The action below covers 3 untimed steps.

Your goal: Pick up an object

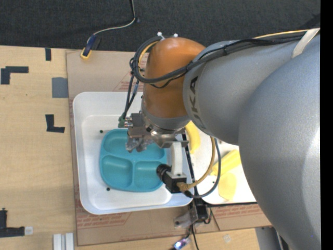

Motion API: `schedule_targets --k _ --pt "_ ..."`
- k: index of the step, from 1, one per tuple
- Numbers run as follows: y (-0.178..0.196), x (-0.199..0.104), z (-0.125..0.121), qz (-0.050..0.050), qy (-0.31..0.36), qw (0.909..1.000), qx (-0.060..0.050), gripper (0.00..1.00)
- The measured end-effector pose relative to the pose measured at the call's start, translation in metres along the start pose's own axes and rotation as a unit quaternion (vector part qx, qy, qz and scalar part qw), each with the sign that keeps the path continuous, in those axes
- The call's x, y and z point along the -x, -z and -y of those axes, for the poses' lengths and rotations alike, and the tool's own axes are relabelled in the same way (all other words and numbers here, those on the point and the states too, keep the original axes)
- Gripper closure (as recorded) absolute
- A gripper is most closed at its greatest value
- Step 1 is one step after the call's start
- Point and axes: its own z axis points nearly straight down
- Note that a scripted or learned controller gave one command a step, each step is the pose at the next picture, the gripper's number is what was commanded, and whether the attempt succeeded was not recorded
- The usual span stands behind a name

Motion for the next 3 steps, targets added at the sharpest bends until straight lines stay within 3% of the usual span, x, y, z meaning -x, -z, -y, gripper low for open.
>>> schedule_targets --k 1,3 --pt "0.056 0.004 0.022 -0.001 -0.002 1.0 0.003 1.0" --pt "0.162 -0.036 0.021 0.0 -0.002 1.0 0.003 1.0"
